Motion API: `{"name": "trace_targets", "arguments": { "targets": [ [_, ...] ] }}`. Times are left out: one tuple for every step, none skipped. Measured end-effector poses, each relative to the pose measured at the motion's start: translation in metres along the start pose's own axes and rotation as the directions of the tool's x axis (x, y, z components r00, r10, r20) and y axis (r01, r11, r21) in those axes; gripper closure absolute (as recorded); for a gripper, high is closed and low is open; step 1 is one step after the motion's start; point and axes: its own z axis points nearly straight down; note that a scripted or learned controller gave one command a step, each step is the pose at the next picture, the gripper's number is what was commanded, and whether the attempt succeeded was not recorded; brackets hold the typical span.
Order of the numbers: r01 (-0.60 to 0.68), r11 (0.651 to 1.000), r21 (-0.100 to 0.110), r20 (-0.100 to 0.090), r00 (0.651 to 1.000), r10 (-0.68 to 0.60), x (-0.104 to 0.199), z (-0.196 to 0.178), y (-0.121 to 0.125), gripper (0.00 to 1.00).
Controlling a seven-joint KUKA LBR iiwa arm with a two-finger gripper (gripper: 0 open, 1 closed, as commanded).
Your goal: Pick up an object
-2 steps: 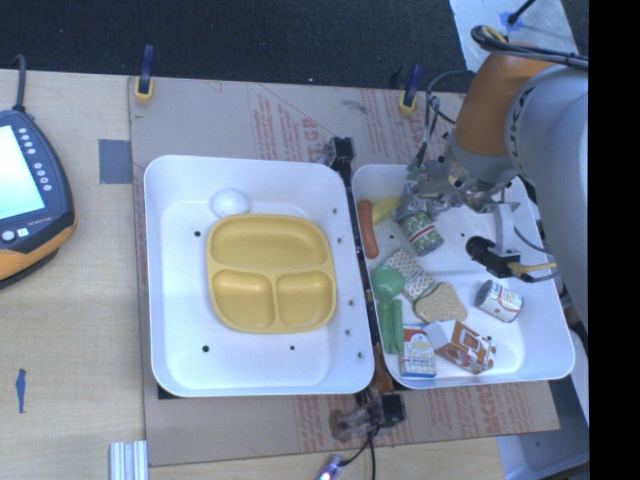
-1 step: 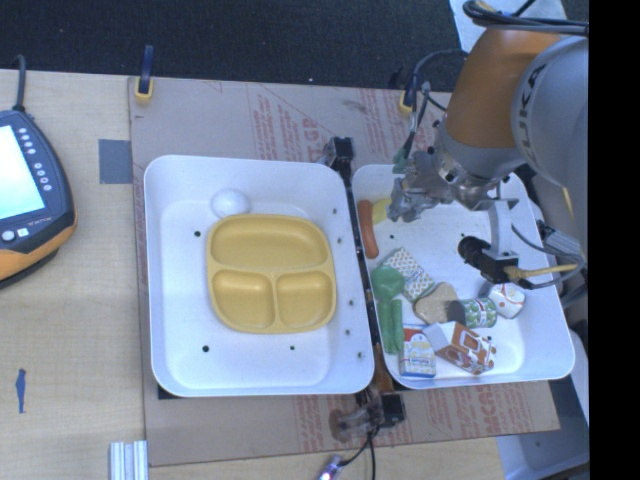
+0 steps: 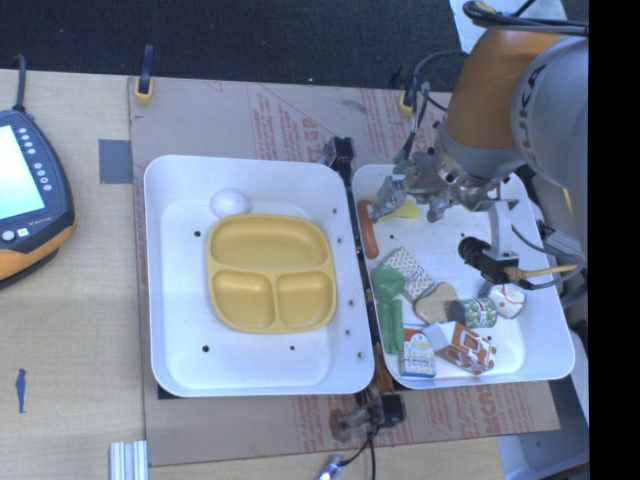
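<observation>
Hovering over the right bin (image 3: 540, 363), your gripper (image 3: 415, 190) has lifted nothing yet; whether it grips, you cannot tell. A yellow object (image 3: 405, 206) lies just beneath it.

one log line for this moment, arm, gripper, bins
arm: over right bin far end | gripper: low by yellow item, grasp unclear | left bin: yellow tray, white ball | right bin: mixed clutter
</observation>
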Motion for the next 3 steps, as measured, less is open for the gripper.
{"name": "trace_targets", "arguments": {
  "targets": [
    [-0.003, 1.0, 0.001, 0.001, 1.0, 0.003, -0.141, 0.101, 0.03, 0.0],
    [0.002, 1.0, 0.002, 0.0, 1.0, -0.002, -0.126, 0.101, -0.096, 0.0],
    [0.004, 1.0, 0.0, 0.002, 1.0, -0.004, -0.079, 0.1, -0.032, 0.0]
  ]
}}
